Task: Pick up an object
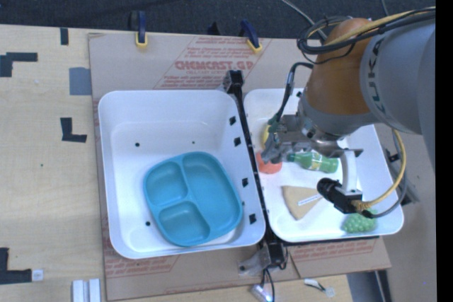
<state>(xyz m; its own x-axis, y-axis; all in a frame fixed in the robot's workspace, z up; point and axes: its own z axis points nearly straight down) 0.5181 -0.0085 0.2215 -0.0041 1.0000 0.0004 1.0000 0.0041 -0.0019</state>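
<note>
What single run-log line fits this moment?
gripper: low, right bin | near: orange round toy | left bin: blue divided plate

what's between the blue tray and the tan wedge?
In the camera view: the black divider where the bins meet, between the blue three-compartment plastic tray and the tan wedge-shaped piece.

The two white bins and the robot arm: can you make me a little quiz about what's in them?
1. True or false: the blue divided plate lies in the left bin.
2. Which thing lies nearest the right bin's front right corner? A) the green grape bunch B) the tan wedge C) the green bottle
3. Fill in: the gripper is above the ___ bin.

Key: 1 true. 2 A. 3 right; it hovers near the divider, beside a small orange-red object.
</note>
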